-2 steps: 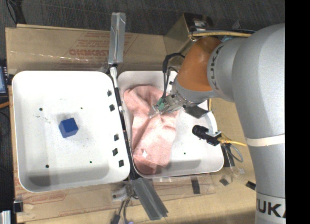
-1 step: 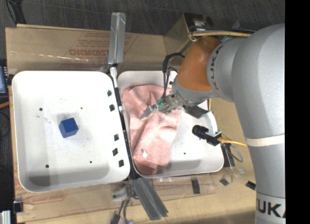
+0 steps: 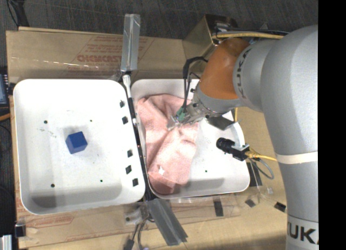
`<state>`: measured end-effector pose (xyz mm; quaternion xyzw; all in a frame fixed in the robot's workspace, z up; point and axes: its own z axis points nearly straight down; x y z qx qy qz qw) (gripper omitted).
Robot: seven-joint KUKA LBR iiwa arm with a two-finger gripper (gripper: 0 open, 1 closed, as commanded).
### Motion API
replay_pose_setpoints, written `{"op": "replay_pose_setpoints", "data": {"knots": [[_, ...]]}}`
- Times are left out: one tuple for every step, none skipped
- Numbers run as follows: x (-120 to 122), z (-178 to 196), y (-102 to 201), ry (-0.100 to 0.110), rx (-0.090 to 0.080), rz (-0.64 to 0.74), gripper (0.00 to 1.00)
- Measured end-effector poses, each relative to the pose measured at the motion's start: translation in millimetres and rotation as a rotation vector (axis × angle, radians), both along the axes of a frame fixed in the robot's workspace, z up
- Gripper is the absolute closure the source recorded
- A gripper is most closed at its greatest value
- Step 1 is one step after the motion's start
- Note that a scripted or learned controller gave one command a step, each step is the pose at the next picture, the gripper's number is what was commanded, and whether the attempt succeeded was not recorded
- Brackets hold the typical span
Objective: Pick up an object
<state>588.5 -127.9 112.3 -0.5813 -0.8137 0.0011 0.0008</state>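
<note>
A pink cloth [image 3: 168, 145] lies crumpled in the right bin [image 3: 219, 181], covering its left half from the back wall to the front. My gripper [image 3: 181, 118] is down at the cloth's upper right part, touching its folds, with the grey arm and orange band [image 3: 219, 76] rising behind it. A small blue cube [image 3: 76, 142] rests alone on the floor of the left bin [image 3: 32, 108], far from the gripper.
A black connector with a yellow cable [image 3: 233, 148] hangs over the right bin's right side. Between the bins runs a metal divider with black clips [image 3: 130, 135]. Cardboard [image 3: 65, 48] lies under and behind both bins. The arm's bulk covers the bench's right side.
</note>
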Motion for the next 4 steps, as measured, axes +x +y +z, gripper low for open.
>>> {"op": "replay_pose_setpoints", "data": {"knots": [[0, 0, 0, 0.000, 0.000, 0.001, 0.00], [-8, -20, 7, 0.000, 0.001, -0.035, 0.00], [-2, 80, 51, -0.002, 0.001, -0.028, 0.00], [-36, -21, 9, -0.001, 0.000, -0.128, 0.00]]}}
